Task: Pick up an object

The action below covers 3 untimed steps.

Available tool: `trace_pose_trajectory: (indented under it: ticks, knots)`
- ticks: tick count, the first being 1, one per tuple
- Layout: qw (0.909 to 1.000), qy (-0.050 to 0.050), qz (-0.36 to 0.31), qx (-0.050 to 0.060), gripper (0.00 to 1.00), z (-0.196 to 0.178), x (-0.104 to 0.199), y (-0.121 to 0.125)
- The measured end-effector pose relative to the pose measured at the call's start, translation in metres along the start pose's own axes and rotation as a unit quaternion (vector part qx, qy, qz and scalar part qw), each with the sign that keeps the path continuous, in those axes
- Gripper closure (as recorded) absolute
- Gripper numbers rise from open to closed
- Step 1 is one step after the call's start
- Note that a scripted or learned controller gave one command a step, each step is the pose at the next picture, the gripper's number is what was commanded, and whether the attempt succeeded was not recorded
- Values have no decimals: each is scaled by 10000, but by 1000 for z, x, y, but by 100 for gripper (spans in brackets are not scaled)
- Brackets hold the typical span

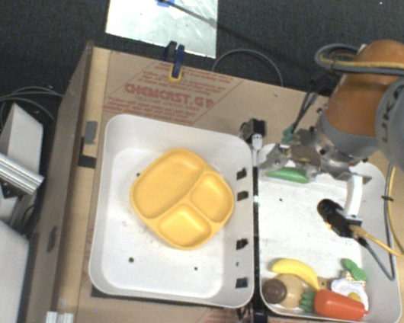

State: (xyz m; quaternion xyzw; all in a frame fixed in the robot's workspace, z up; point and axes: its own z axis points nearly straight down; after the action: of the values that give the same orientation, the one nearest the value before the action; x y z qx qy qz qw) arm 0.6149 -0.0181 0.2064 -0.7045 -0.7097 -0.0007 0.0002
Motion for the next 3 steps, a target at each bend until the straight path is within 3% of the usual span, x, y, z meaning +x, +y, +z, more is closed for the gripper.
trace_pose_trajectory:
  ticks: [1, 2, 3]
  knots:
    - [10000, -4, 4, -4, 100, -6, 10, -3]
    - [10000, -8, 38, 2, 100, -15, -11, -21]
    - [10000, 6, -14, 9, 100, 7, 59, -24]
